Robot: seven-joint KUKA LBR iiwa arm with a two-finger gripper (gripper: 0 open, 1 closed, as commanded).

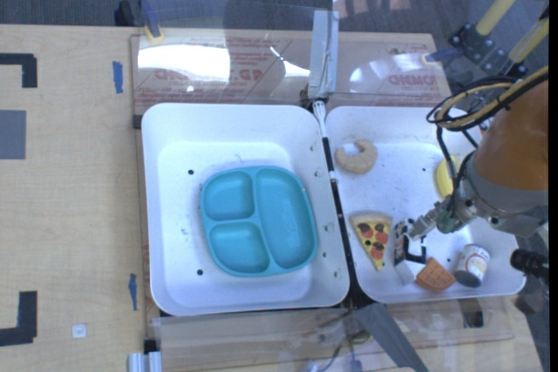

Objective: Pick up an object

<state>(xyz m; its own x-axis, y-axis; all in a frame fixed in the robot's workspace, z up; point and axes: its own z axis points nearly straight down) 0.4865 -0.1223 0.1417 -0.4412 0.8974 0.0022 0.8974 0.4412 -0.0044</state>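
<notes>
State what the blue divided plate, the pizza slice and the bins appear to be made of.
Blue divided plate: likely moulded plastic, a smooth even teal with soft rounded ridges.
Pizza slice: probably a plastic or rubber toy, with flat painted toppings and a uniform crust.
Bins: seemingly thin formed white plastic with a slight sheen and rounded corners.

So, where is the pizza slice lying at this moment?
The pizza slice lies in the right bin, near its left wall, below the bagel and just left of the gripper.
</notes>
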